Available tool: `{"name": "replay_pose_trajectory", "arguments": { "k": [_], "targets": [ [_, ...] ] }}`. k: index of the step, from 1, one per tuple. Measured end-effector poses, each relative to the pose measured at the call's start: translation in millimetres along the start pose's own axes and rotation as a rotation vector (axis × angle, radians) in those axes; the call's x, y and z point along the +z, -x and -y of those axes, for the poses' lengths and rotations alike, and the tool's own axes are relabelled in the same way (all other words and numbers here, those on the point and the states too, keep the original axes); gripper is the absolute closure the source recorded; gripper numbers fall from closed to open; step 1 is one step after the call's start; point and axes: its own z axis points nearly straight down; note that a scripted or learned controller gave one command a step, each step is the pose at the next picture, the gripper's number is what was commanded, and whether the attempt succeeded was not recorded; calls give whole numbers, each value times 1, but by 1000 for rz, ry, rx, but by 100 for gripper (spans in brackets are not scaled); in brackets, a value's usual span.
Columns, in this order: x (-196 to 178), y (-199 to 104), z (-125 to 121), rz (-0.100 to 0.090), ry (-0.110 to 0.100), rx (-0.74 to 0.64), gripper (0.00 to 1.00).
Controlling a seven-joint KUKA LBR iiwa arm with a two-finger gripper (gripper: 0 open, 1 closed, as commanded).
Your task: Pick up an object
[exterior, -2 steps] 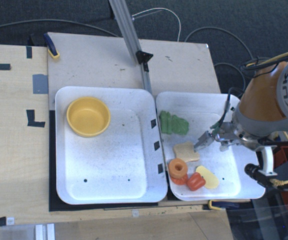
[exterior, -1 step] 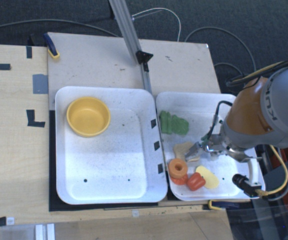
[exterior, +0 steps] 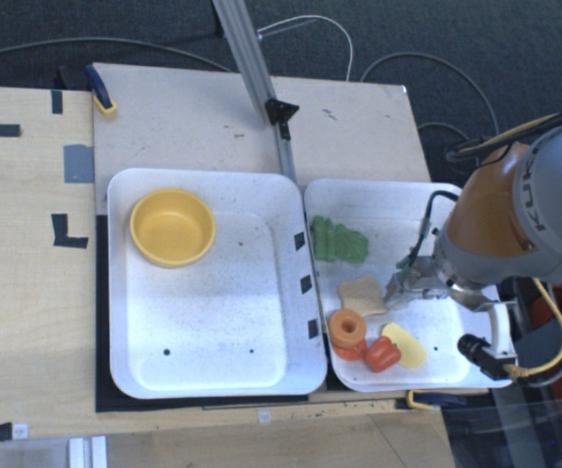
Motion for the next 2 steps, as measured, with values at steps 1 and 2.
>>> {"name": "replay_pose_trajectory", "arguments": {
  "k": [1, 2],
  "targets": [
    [-42, 1, -3, 2, 7, 1, 100],
    [-85, -3, -5, 2, 8, 0, 100]
  ]
}}
